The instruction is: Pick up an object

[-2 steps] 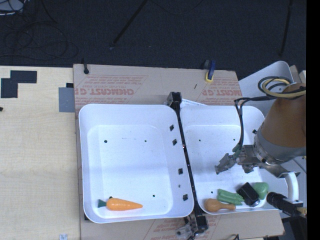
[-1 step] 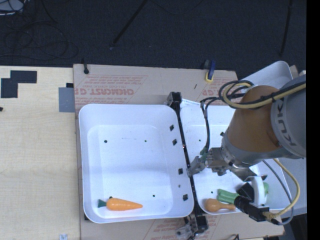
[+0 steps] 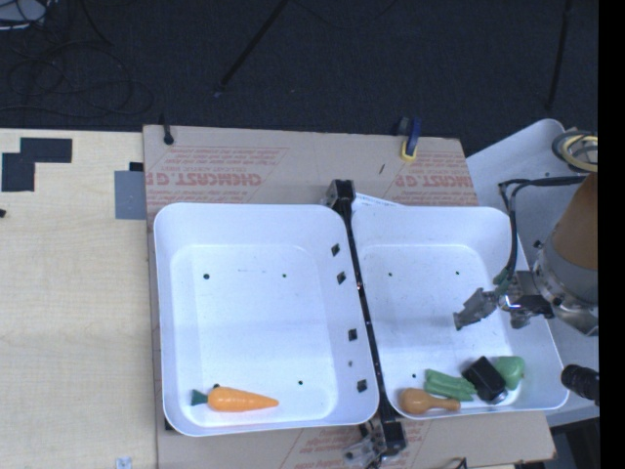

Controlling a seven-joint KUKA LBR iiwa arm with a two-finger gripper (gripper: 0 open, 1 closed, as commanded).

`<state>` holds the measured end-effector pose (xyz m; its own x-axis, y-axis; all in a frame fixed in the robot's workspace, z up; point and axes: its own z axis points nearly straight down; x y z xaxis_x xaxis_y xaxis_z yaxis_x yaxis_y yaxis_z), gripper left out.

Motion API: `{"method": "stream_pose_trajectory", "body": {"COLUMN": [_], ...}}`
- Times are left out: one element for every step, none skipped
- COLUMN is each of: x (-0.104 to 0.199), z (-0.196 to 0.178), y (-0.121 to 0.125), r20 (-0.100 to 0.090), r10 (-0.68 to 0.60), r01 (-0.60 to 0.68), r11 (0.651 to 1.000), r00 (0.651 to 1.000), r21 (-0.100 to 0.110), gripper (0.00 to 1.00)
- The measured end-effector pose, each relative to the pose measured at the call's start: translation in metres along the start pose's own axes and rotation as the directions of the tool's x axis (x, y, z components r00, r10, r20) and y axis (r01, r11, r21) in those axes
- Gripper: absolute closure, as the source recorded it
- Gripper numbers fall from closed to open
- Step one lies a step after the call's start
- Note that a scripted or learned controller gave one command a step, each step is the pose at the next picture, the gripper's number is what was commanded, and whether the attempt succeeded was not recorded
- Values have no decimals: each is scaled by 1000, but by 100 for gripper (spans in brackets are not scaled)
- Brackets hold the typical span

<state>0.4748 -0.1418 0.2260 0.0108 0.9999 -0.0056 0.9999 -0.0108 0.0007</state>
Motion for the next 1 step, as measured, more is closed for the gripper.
{"method": "stream_pose_trajectory", "body": {"x": [129], "z": [-49], "y": [15], "r20": [-10], "r10": [-25], "r01": [25], "r11": [1000], "r00": [1000], "r21": [-2], "gripper": [0]}}
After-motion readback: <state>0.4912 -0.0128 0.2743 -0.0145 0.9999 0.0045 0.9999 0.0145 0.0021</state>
